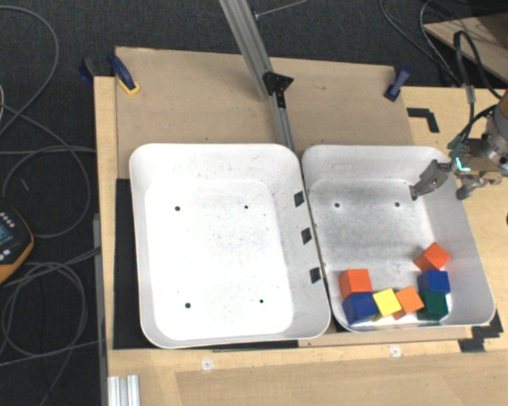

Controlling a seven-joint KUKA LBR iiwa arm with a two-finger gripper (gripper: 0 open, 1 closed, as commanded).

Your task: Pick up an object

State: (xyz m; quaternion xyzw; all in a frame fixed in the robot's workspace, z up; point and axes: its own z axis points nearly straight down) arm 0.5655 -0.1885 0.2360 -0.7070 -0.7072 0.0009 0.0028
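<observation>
Gripper point(443, 183) open, empty, poised over the right bin point(368, 172) rim. Blocks point(394, 294) cluster well below it against the bin's near wall, likely awaiting descent.

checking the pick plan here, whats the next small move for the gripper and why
Probably a move toward the near end of the right bin, then down. The gripper sits open above the bin's far right part, with nothing between its fingers, while the blocks cluster at the near edge. The lone orange block, closest to the gripper and a bit apart from the others, looks like the easiest target.
</observation>
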